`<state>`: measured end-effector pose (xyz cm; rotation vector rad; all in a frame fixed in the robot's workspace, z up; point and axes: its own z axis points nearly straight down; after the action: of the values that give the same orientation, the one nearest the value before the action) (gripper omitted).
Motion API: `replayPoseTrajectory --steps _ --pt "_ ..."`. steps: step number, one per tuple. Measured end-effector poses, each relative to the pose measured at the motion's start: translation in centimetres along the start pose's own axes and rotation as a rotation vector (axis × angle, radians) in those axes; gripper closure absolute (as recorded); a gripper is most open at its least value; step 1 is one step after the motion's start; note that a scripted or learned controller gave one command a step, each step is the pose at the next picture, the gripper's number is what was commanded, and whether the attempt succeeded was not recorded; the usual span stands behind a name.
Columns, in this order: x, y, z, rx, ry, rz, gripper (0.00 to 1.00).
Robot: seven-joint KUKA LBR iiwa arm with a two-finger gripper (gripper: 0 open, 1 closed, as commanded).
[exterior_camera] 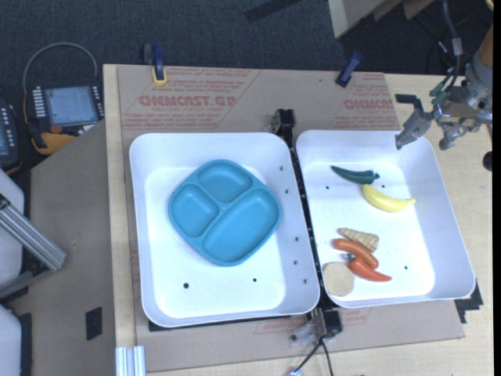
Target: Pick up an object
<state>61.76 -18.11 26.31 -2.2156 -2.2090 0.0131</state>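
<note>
End effector [429, 131] hangs over the right bin's [446, 210] far right corner, fingers spread wide, holding nothing. Nearest pickable items, green pepper [356, 175] and banana [387, 201], lie down-left of it in that bin, both long axes roughly left-right.

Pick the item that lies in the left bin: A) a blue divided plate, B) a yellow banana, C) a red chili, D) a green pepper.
A: the blue divided plate sits alone in the left bin, while the small food items lie in the right bin.
</note>
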Motion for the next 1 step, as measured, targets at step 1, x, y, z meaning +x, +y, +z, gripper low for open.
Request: replayPoseTrajectory --steps 1 --pt "0.08 0.21 -0.83 -0.014 -0.003 -0.003 0.00"
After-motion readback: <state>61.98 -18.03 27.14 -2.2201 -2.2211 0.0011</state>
